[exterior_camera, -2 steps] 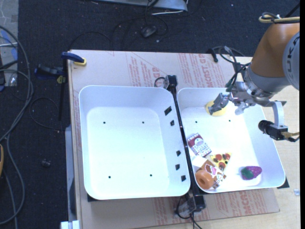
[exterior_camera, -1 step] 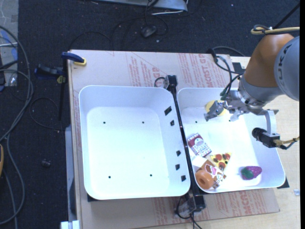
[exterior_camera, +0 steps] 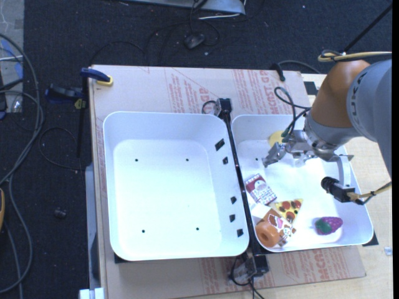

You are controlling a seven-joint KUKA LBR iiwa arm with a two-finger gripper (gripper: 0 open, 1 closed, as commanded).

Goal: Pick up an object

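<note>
The fingers (exterior_camera: 269,160) of the gripper (exterior_camera: 277,156) point down and to the left into the upper part of the right bin (exterior_camera: 361,226), and they are too small and blurred to tell how far apart they stand or whether anything sits between them. Just above and slightly right of the fingers, a yellow object (exterior_camera: 276,138) shows against the gripper body, partly hidden, so its contact with the gripper cannot be judged. Below the fingers and a little to the left lies a small red and white packet (exterior_camera: 260,189) on the bin floor, apart from them. Further below, near the bin's lower rim, an orange ring-shaped toy (exterior_camera: 269,233) lies touching a yellow and red pizza-slice toy (exterior_camera: 290,207) just up and to its right. To the right of those, well away from the fingers, sits a purple and green toy (exterior_camera: 327,225). Right of the fingers the grey arm (exterior_camera: 374,104) rises with its orange band (exterior_camera: 333,92), and a black cable piece (exterior_camera: 336,189) hangs below the wrist. Left of the fingers, past the black divider, stands the left bin (exterior_camera: 118,185), both bins resting on a cardboard sheet (exterior_camera: 162,83).
</note>
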